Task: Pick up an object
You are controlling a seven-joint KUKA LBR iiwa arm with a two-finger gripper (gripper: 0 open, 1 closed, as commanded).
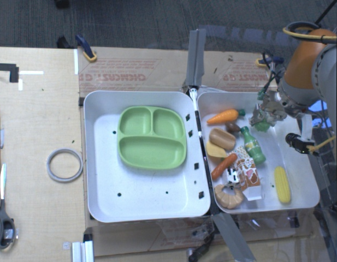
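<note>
Hovering over the right bin's (305, 201) far corner, the gripper (265, 115) hides its fingers; open or closed, I cannot tell.
Green bottle (253, 145) lies near it, likely light, stiff, slick plastic; best grasped across its body.

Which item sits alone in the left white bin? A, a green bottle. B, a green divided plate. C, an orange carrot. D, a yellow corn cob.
B: the green divided plate lies by itself in the left bin, while the corn cob, carrot and green bottle are all in the right bin.
</note>
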